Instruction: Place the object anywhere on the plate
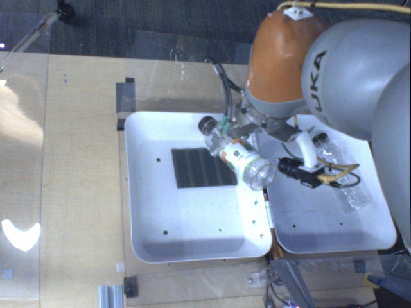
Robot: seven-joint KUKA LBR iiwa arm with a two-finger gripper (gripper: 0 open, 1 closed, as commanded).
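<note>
At right side of left bin (pixel 148 236), gripper (pixel 225 133) meets clear labelled bottle (pixel 247 164); spread or pinching, cannot tell. Dark plate (pixel 200 167) just beside bottle.

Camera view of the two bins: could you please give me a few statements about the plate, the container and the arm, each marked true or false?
1. The dark ribbed plate lies in the view's left bin. True.
2. The labelled container stands upright in the middle of the plate. False: it is tilted on its side at the plate's right edge, just below the claw.
3. Clear crumpled plastic lies in the view's right bin. True.
4. The arm reaches in from the view's left. False: it comes in from the right.
</note>
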